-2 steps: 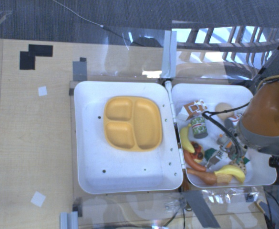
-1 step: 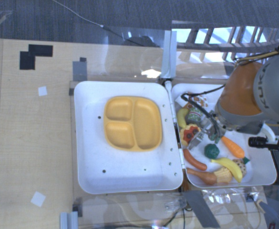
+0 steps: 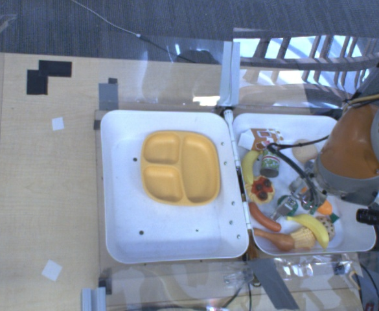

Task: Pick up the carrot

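The carrot (image 3: 324, 207), orange with a green top, lies in the right bin (image 3: 357, 241) near its front right, partly under the arm. My gripper (image 3: 298, 200) is low in that bin, just left of the carrot and touching or almost touching its green end. The grey wrist and orange band (image 3: 354, 149) cover the bin's right side and hide part of the carrot.
Around the gripper lie a yellow banana (image 3: 313, 227), a waffle cone (image 3: 302, 239), two sausages (image 3: 265, 217), a red berry piece (image 3: 262, 188), a small can (image 3: 269, 166) and another banana (image 3: 247, 167). The left bin (image 3: 121, 193) holds a yellow divided plate (image 3: 179, 167).
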Robot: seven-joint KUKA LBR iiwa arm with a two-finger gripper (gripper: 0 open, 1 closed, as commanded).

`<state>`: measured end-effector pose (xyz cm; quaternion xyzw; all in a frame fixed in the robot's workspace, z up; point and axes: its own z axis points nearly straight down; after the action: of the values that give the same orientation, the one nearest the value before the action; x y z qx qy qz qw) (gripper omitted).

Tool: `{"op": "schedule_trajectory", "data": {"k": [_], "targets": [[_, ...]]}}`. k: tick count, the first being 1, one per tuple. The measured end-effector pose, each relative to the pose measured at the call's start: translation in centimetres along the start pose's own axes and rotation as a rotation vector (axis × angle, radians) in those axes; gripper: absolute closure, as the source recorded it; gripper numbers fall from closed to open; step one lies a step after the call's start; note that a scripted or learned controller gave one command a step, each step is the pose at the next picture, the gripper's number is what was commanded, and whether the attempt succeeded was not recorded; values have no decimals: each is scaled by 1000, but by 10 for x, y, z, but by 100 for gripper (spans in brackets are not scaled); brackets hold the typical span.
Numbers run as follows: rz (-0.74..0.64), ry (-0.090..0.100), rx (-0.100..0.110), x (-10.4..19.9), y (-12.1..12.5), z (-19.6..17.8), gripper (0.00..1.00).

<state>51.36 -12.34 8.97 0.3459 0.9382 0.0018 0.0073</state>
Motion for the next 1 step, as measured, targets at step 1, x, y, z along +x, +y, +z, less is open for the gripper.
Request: {"op": "schedule_trajectory", "data": {"k": [1], "targets": [[-11, -9, -5, -2, 4, -13, 100]]}}
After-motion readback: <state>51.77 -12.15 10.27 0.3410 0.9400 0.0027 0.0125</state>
